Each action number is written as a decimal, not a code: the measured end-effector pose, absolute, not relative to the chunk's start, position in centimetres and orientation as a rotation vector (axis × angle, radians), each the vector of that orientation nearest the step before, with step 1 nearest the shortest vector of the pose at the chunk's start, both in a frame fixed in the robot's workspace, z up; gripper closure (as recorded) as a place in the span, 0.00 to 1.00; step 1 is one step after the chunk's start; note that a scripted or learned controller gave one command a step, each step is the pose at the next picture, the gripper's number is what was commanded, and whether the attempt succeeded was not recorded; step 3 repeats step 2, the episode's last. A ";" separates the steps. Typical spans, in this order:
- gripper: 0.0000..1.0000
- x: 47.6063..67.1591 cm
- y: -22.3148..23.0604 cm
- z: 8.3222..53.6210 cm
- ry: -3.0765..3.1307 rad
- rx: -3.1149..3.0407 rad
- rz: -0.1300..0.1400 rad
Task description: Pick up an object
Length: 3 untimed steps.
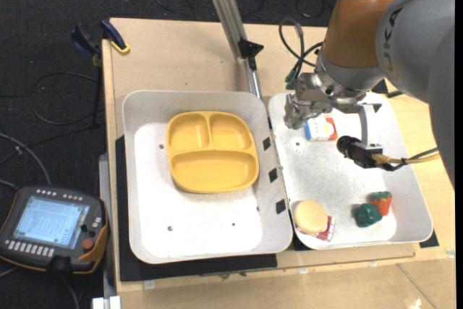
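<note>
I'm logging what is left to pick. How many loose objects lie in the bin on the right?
3: a small blue-and-white carton near the gripper, a round bun toy at the near left, a green-and-orange toy at the near right. The arm may hide more.

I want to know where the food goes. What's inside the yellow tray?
The yellow divided plate sits in the left white bin, and its three compartments look bare, with no food in them. The plate covers the bin floor underneath it, so that part stays hidden.
</note>
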State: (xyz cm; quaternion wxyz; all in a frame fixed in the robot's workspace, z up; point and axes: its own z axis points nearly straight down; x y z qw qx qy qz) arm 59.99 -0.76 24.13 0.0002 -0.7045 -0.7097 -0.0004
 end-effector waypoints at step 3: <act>1.00 61.4 9.8 23.8 -2.231 -2.212 -0.004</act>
